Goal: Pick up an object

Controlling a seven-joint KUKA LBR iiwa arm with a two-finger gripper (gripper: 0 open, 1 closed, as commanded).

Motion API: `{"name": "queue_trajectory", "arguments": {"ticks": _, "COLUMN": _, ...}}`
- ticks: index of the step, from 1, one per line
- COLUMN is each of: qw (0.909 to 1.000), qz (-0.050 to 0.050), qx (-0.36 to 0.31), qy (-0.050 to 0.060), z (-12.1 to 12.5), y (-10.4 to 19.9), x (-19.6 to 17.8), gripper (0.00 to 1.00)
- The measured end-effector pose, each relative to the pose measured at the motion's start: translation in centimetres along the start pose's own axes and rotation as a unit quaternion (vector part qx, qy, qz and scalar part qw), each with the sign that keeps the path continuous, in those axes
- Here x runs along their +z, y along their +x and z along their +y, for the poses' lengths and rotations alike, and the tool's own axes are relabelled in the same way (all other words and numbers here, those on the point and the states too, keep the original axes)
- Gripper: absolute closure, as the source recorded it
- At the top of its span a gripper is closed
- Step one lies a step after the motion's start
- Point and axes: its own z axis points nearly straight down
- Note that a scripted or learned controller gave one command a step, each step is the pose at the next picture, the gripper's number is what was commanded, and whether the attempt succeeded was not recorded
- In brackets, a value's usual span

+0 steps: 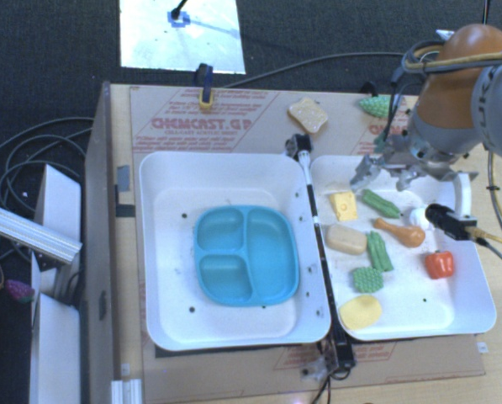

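Note:
My gripper [383, 173] hangs over the back of the right bin [478, 310], its fingers spread open with nothing between them. Just in front of it lie a green pea pod [379, 202] and a yellow cheese wedge [344, 206]. Further forward in the same bin are an orange carrot [399, 231], a beige bread piece [346, 239], a second green pod [378, 251], a knobbly green vegetable [367, 279], a yellow lemon [361, 311] and a red pepper [440, 264].
The left bin [171, 225] holds a blue divided plate [246, 255]. Behind the bins, a tan cracker [308, 114] and a green toy [374, 105] lie on the cardboard. A black cable fitting [444, 220] crosses the right bin's right side.

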Motion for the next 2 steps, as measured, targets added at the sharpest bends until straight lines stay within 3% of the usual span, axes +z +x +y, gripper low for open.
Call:
{"name": "queue_trajectory", "arguments": {"ticks": 1, "qw": 1.0, "qz": -0.001, "qx": 0.001, "qy": 0.0, "z": -3.1, "y": -6.8, "x": 11.2, "gripper": 0.0}}
{"name": "queue_trajectory", "arguments": {"ticks": 2, "qw": 1.0, "qz": 0.0, "qx": 0.0, "qy": -0.001, "z": -3.0, "y": -6.8, "x": 10.2, "gripper": 1.0}}
